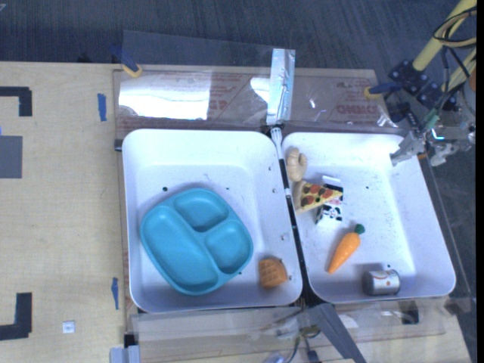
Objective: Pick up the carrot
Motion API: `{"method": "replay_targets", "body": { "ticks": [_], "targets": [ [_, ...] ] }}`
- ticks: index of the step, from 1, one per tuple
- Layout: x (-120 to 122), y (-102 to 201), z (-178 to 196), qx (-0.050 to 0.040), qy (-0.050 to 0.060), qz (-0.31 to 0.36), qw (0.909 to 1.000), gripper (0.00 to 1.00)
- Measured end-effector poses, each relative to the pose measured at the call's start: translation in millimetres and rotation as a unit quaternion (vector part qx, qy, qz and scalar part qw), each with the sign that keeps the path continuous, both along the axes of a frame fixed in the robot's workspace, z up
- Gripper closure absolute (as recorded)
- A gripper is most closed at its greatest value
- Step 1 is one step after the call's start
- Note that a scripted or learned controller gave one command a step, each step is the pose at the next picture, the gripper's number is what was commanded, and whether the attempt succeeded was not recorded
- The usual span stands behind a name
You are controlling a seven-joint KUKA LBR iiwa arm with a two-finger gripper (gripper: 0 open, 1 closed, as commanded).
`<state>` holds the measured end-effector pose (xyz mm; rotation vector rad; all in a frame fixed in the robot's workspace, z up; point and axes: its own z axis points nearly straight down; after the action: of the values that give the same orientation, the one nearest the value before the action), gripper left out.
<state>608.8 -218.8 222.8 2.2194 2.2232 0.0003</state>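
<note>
Carrot (344, 249) lies diagonal; green top points upper-right.

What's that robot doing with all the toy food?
The robot's gripper is up at the far right edge of the right bin, holding nothing. The carrot it should pick up lies on the bin floor, untouched, beside a small can and a pizza slice. The left bin holds a blue divided plate.
</note>
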Motion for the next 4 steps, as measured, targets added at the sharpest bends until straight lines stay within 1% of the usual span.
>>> {"method": "replay_targets", "body": {
  "ticks": [1,2,3,4],
  "targets": [
    [-47,36,-80,0.0009,0.004,-0.005,1.0000,0.00],
    [-93,68,-135,-0.0008,-0.003,0.073,0.9973,0.00],
    [-127,92,-135,-0.0011,-0.004,0.101,0.9949,0.00],
    [-126,103,-134,-0.0024,-0.004,0.216,0.9765,0.00]
  ]
}}
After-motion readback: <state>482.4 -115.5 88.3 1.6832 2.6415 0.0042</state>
